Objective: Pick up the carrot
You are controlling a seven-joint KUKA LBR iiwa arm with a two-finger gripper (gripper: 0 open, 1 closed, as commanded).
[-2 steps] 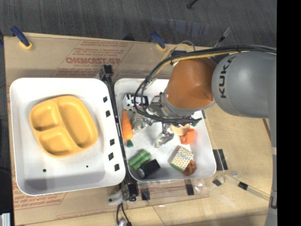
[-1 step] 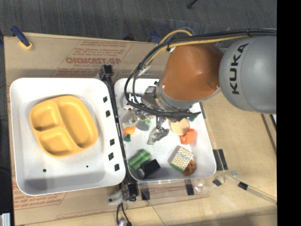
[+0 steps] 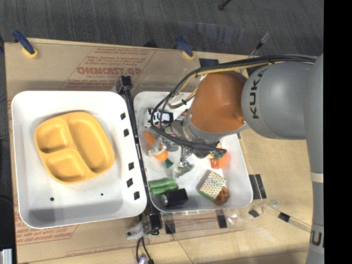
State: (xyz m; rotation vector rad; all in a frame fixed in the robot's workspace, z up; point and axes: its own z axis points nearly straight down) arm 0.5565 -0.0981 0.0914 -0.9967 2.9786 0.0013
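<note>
Two bins sit side by side, and the carrot (image 3: 154, 145) lies in the right bin (image 3: 242, 172), toward nine o'clock of its floor, just beside the gripper (image 3: 183, 159) at its nine o'clock. It looks like a small orange toy, probably light, stiff and a bit slick, so a hold across its thick middle seems wisest. Whether the gripper is released or clenched, I cannot tell.

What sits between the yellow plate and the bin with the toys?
From the camera view: bare white floor of the left bin, then the black-clipped rims where it meets the right bin, beside the yellow plate.
</note>
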